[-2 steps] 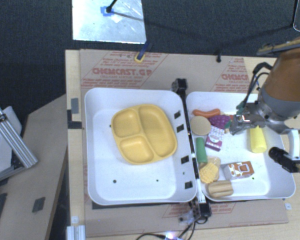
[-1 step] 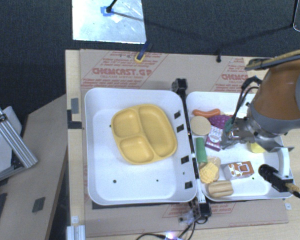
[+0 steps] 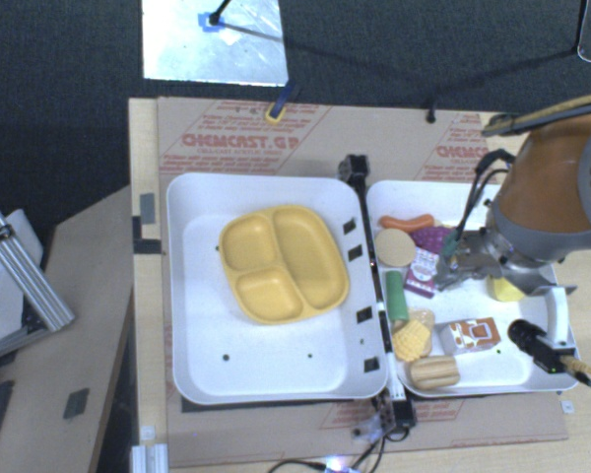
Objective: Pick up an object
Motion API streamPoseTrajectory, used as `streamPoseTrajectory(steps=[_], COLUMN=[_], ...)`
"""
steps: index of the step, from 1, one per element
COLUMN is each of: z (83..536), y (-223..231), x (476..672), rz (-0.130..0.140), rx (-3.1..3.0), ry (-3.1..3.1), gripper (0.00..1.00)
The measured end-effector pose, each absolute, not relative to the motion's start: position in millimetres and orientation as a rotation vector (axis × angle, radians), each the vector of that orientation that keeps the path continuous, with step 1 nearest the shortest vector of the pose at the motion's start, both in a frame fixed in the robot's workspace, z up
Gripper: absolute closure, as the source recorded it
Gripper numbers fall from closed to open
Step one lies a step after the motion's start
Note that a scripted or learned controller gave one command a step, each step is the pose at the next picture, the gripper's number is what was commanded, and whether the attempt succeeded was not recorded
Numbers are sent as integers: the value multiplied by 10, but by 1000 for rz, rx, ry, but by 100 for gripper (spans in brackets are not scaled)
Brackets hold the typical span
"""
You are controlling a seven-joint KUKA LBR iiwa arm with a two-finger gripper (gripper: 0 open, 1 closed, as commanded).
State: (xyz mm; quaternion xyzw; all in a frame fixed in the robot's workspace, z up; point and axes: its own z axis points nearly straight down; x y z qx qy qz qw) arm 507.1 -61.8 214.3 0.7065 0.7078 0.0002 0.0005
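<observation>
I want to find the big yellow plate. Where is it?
The yellow plate with three compartments lies in the left white bin, near its middle. The food toys are all in the other bin to its right.

We see a yellow divided plate (image 3: 281, 262) lying in the left white bin (image 3: 202, 363), both bins resting on a cardboard sheet (image 3: 246, 138) printed with red lettering, and a shiny metal square (image 3: 214, 26) on the dark floor beyond.

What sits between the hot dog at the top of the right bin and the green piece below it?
A round tan disc lies between the hot dog and the green piece, in the camera view.
</observation>
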Motion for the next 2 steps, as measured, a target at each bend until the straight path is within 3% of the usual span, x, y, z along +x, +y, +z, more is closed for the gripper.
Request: streamPoseTrajectory(steps=[1, 2], z=[2288, 2338], y=[-644, -649], x=[5007, 5130], rz=[3, 4], rx=[2218, 2215], ry=[2221, 2225], gripper=[100, 100])
